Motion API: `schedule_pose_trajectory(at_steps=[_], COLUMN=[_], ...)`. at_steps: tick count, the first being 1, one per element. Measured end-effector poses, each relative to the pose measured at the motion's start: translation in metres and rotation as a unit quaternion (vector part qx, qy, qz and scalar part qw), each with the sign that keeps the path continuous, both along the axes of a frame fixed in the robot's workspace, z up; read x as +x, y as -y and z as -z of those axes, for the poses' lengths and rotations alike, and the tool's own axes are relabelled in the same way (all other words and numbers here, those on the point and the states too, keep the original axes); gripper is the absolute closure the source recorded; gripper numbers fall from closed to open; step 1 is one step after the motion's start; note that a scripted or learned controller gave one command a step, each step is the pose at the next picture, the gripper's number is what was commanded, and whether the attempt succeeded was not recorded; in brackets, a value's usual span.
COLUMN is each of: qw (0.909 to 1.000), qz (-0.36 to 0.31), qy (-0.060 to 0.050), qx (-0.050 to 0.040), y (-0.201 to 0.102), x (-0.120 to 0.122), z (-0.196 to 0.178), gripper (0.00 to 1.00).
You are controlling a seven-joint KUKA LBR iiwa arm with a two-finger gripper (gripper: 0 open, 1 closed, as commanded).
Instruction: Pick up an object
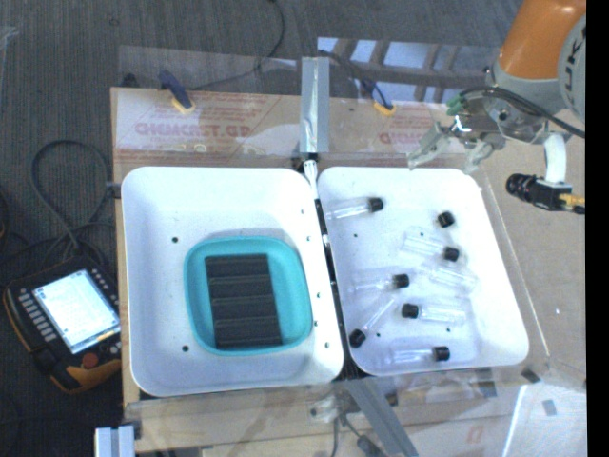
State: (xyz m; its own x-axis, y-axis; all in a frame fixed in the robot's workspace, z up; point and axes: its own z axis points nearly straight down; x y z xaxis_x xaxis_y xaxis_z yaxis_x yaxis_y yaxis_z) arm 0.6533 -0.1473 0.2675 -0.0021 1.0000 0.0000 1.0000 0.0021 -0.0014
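Found the end effector [443, 160] high over the back rim of the right bin [506, 284], fingers spread wide, nothing between them. Saw no contact with anything yet; judged the step in hand to be the approach.

Counted seven clear vials with black caps scattered flat on the floor of that bin. Noted one vial [354, 208] lying alone near the back left corner, close to the divider wall. Noted another [415, 355] by the front rim, and a slanted one [371, 324] near the divider. Saw the middle ones lying near each other, with clear bodies hard to tell apart against the white.

Left bin [143, 255] held a teal tray [198, 298] with a black ridged insert [244, 301]: bulky, probably a poorer pick.

To do it well, probably: chose a vial with free floor on both long sides. Turned the wrist to set the fingers across the tube, not along it. Came straight down near the mid-body. Closed gently, since a smooth round tube could roll or squirt out. Kept clear of the walls.
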Motion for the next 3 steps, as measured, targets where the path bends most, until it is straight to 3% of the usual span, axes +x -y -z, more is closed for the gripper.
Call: schedule_pose_trajectory(at_steps=[1, 2, 3], qw=[0.9980, 0.9980, 0.9948], qz=[-0.063, -0.063, -0.102], qy=[0.000, 0.005, 0.006], qx=[-0.0002, 0.0018, 0.0023], y=[0.042, 0.066, 0.069], x=[-0.020, -0.060, -0.029], z=[0.134, 0.171, 0.176], gripper=[0.00, 0.00, 0.00])
